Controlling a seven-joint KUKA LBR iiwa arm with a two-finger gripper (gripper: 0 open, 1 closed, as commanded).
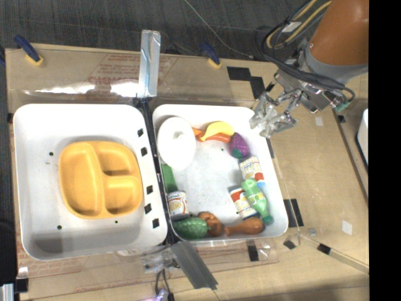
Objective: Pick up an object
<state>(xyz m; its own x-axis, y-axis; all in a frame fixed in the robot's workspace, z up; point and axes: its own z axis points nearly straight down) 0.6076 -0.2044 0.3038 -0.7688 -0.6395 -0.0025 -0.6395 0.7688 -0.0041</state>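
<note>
On two small jars (177, 202), labels look unreadably blurred.

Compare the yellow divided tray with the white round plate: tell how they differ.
The yellow divided tray lies in the left bin; the white round plate is in the right bin. The tray is squarish with compartments, the plate round and plain. The tray is larger. The tray lies alone; the plate sits among toy foods. Both are dishes.

Two white bins (25, 168). One yellow divided tray (100, 179). One white round lid (177, 143). One banana (218, 129). One green bottle (255, 198). One gripper (270, 119).
</note>
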